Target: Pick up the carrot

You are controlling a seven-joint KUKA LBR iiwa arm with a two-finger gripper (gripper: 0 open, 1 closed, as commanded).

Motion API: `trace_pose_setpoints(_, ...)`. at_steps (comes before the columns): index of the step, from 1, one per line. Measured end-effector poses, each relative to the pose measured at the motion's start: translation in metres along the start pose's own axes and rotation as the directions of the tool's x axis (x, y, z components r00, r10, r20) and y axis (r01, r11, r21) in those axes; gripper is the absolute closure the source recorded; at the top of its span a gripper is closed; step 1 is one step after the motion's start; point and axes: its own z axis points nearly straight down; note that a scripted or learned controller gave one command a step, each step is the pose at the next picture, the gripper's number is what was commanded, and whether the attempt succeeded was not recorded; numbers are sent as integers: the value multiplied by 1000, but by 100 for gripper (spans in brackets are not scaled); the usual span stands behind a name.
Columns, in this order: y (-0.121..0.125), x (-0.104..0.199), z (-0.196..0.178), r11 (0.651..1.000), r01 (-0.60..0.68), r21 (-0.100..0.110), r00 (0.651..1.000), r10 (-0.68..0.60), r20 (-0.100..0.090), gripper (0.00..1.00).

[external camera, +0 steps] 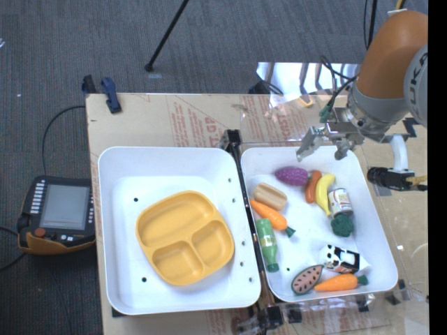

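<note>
Hovering above the far edge of the right bin (377,208), the gripper (324,144) has its two fingers spread wide with nothing between them. Two carrots lie in this bin: one (270,216) sits below and a little left of the gripper, just beside the hot dog bun (269,195) and touching the top of the green bottle (265,243); the other (338,283) lies much farther down, near the front wall, next to the watermelon slice (307,280). The nearer carrot looks the better target. To take it well, the fingers would best turn to straddle its narrow width, across its slanted length, and come down over its thick middle, keeping clear of the bun and bottle so that neither gets pinched or shoved along with it.
</note>
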Motion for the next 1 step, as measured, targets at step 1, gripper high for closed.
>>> trace_pose_setpoints(1,-22,35,146,994,-113,-2,994,113,-1,0)
